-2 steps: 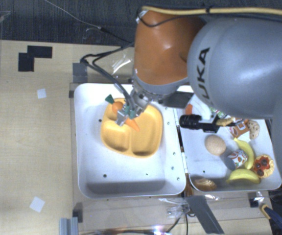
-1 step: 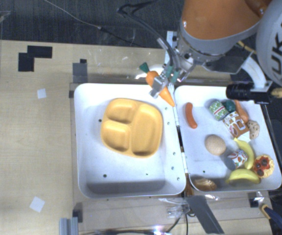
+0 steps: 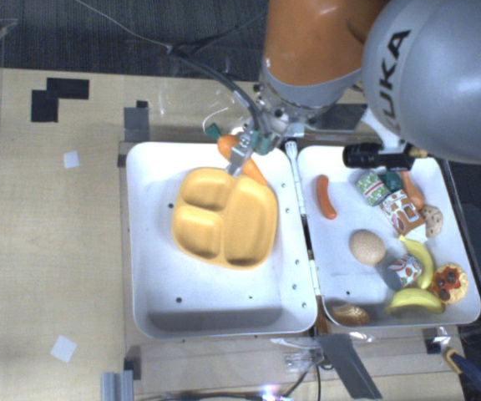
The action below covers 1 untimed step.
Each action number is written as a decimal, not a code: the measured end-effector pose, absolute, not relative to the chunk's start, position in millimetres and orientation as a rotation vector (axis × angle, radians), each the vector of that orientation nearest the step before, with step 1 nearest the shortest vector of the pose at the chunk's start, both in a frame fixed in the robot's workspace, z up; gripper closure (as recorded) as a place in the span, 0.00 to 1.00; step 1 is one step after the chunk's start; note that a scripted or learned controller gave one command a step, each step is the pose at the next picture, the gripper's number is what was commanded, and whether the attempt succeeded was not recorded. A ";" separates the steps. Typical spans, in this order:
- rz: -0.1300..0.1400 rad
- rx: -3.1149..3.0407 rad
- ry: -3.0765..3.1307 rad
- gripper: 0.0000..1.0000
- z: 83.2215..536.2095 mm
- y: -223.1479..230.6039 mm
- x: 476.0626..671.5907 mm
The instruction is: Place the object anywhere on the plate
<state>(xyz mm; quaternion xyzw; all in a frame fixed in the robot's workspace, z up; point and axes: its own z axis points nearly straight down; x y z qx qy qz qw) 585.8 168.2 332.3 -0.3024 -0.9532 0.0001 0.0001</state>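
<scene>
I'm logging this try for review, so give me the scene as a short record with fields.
plate: yellow sectioned plate in the left bin
claw: claw above the plate's far edge
object: orange carrot-like item at the claw, grip unclear
right bin: right bin holds a sausage, bananas, an egg-shaped item and small toy foods
task state: object not yet on the plate

1. Single fixed camera above my bench [image 3: 23,224], looking down at a slant.
2. Both white bins [image 3: 140,249] fit in frame.
3. My arm [image 3: 441,48] looms near the lens, probably hiding some bench.
</scene>
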 end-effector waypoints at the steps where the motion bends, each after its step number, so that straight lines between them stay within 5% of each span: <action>1: -0.006 -0.951 -3.001 0.00 336.4 168.4 586.4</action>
